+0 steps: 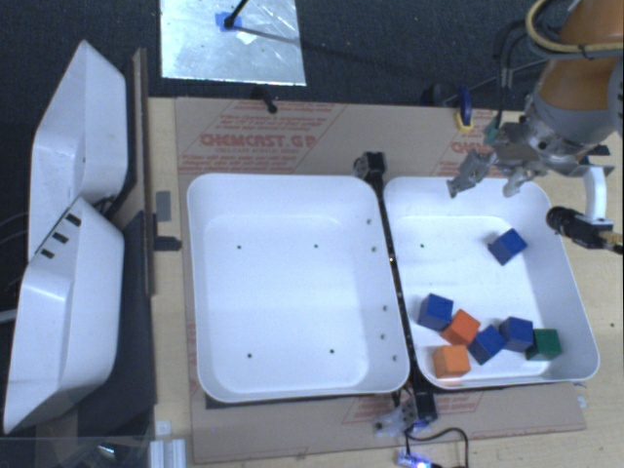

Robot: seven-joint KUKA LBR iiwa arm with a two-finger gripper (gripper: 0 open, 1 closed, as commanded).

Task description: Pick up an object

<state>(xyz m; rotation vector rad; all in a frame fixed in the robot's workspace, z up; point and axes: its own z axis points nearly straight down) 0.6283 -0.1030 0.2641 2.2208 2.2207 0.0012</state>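
I see my gripper [492, 175] hovering over the right bin's [429, 224] far rim, jaws apart and seemingly empty, lone blue block [507, 246] below it, blue, orange and green blocks [485, 337] clustered near corner, left bin [292, 220] alongside.

blue blocks [436, 311]: 4 | orange blocks [462, 327]: 2 | green block [545, 343]: 1 | white bins [292, 198]: 2

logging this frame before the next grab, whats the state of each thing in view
gripper: open, holding nothing, above the right bin's far edge
lone blue block: loose in the right bin, apart from the others
block cluster: three blue, two orange, one green, bunched near the right bin's front edge
right bin: holds all the blocks
left bin: flat on the bench
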